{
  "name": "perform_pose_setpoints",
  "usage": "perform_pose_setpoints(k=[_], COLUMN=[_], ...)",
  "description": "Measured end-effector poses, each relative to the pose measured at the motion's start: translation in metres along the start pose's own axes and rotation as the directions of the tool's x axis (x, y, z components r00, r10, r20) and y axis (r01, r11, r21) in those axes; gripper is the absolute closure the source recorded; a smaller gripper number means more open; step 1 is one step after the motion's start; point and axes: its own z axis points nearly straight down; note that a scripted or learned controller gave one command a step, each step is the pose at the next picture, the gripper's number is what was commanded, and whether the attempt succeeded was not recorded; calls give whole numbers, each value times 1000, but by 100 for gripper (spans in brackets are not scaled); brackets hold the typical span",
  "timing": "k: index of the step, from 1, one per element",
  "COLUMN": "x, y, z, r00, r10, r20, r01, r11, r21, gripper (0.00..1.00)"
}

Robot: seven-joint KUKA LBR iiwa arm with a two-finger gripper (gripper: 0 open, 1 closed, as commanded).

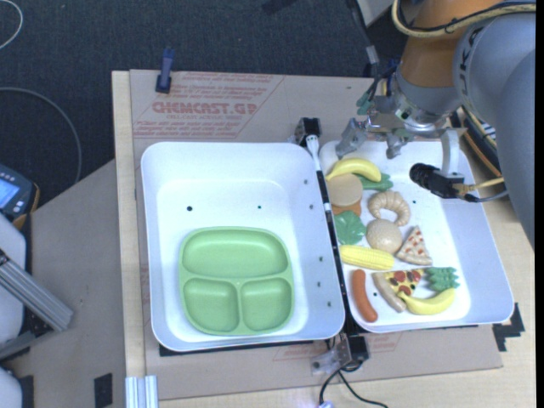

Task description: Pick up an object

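The right bin (pixel 476 253) holds several toy foods. A yellow banana (pixel 355 169) lies at its far left corner, on a green leaf, with a brown bun (pixel 345 192) just in front of it. A croissant (pixel 389 202), a pale egg-shaped piece (pixel 384 235), a corn cob (pixel 365 257) and a pizza slice (pixel 415 246) fill the middle. My gripper (pixel 371 143) hangs at the bin's far edge, just behind the banana. It is open, with nothing between its fingers.
A red sausage (pixel 364 296), a second banana (pixel 429 301) and a green piece (pixel 442 276) lie at the right bin's front. The left bin (pixel 161 194) holds a green divided plate (pixel 235 279). A black part with a cable (pixel 433 178) overhangs the right bin's far side.
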Motion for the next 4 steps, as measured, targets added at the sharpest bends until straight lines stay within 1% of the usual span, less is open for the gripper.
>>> perform_pose_setpoints(k=[1, 2, 3, 4], x=[57, 53, 129, 193], y=[3, 3, -50, -99], z=[-1, -12, -43, -13], r00=[1000, 1000, 1000, 1000], r10=[2, 6, 1, 1], r20=[0, 3, -1, 0], r01=[-2, -6, -1, -1], r11=[1000, 1000, 1000, 1000], r21=[0, -3, 6, 11], gripper=[0, 100, 100, 100])
